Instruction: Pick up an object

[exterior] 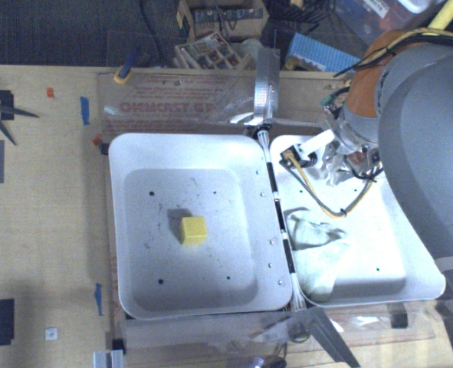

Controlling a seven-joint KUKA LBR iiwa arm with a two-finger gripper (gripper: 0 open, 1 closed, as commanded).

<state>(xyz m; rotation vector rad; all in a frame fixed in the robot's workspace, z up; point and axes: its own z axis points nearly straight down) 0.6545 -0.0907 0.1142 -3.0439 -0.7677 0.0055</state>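
Camera view looks down on two shallow white bins set side by side at frame centre. The left bin point(134, 159) holds a single yellow block point(193, 230), sitting a little below and left of the middle of its floor, well apart from every wall. The block looks roughly cubic, so it shows no clear long axis; its faces sit slightly turned against the bin's sides, and a small shadow lies at its upper left. Dark specks dot the floor around it. The right bin point(379, 271) holds a crumpled clear or pale item point(312, 232) near its left wall, too indistinct to name. The gripper point(335, 163) hangs over the upper part of the right bin, with a yellow-and-black cable point(326, 202) looping below it; whether it is open or closed cannot be told, and nothing can be seen held. The grey arm point(429, 136) covers the right bin's right side. Open floor surrounds the block on all sides.
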